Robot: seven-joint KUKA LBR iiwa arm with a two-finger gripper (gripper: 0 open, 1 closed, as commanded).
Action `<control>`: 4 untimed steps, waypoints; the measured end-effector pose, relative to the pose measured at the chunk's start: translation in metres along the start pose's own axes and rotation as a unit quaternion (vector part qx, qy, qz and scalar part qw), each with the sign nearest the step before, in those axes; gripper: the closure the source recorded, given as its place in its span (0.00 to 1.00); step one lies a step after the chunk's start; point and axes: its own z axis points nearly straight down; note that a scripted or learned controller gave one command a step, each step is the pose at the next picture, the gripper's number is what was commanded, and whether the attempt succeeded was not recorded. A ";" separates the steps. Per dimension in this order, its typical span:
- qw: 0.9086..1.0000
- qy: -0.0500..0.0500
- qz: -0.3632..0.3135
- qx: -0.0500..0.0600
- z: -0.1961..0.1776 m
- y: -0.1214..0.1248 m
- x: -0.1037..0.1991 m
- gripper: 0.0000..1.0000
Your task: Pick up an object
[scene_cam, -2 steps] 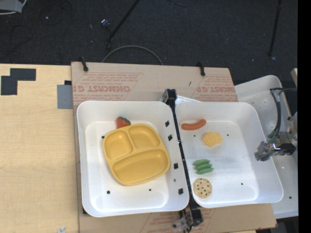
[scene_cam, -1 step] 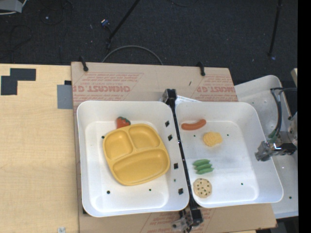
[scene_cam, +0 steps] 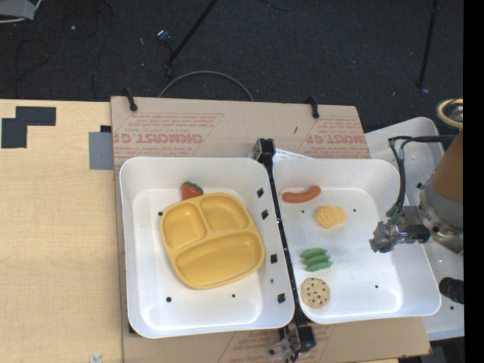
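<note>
In the right bin (scene_cam: 382,178) lie a red-orange sausage (scene_cam: 301,195), a yellow waffle-like piece (scene_cam: 330,217), a green pea pod (scene_cam: 316,259) and a chocolate-chip cookie (scene_cam: 314,293). A yellow divided plate (scene_cam: 212,239) lies in the left bin (scene_cam: 144,203), with an orange-red piece with a green top (scene_cam: 191,190) beside its far left corner. My gripper (scene_cam: 383,240) hangs over the right side of the right bin, well to the right of the food pieces, touching none of them.
A black divider (scene_cam: 277,240) runs between the two bins. Cardboard (scene_cam: 227,127) lies under the bins. A wooden bench top (scene_cam: 53,233) stretches to the left. The arm's body (scene_cam: 454,195) stands at the right edge.
</note>
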 end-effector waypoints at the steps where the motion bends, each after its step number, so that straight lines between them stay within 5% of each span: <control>1: 1.000 0.000 0.000 -0.001 -0.005 0.010 0.052 1.00; 4: 1.000 -0.001 -0.001 0.000 -0.011 0.001 0.224 1.00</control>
